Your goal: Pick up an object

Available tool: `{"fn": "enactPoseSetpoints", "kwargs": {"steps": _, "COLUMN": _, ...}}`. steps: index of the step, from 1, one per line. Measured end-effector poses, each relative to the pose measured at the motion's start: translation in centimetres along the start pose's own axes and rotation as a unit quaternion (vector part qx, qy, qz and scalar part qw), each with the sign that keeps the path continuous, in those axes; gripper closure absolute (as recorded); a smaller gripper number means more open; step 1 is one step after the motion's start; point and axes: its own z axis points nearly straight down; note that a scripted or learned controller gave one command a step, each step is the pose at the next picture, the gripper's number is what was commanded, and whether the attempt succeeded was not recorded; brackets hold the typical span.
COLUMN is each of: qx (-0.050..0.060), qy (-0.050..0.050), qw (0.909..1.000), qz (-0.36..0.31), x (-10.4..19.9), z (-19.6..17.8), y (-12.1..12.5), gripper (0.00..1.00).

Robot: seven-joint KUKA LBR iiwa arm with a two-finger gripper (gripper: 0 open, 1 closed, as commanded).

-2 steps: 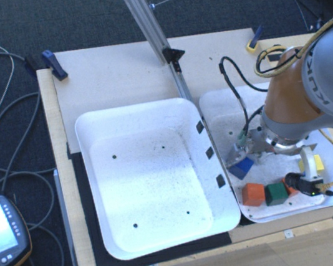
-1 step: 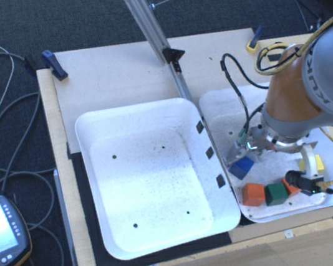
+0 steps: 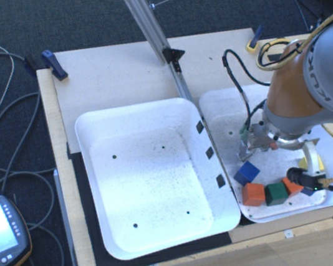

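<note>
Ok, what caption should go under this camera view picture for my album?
Grey and orange robot arm reaches over the right white bin, above a blue block, orange block and green block.

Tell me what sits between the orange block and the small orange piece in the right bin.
A green block sits between the orange block and the small orange piece, near the right bin's front edge in the camera view.

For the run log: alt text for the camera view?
A grey arm with an orange band holds its gripper low in the right white bin, just above a blue block beside orange and green blocks.
</note>
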Motion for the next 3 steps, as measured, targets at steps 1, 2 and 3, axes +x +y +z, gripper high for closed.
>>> {"fn": "enactPoseSetpoints", "kwargs": {"steps": 1, "qx": 0.0, "qy": 0.0, "qw": 1.0, "qz": 0.0, "x": 0.0, "z": 0.1, "y": 0.0, "gripper": 0.0}}
{"fn": "enactPoseSetpoints", "kwargs": {"steps": 2, "qx": 0.005, "qy": 0.001, "qw": 1.0, "qz": 0.001, "x": 0.2, "z": 1.2, "y": -5.6, "gripper": 0.0}}
{"fn": "enactPoseSetpoints", "kwargs": {"steps": 3, "qx": 0.003, "qy": 0.0, "qw": 1.0, "qz": 0.0, "x": 0.1, "z": 1.1, "y": -5.9, "gripper": 0.0}}
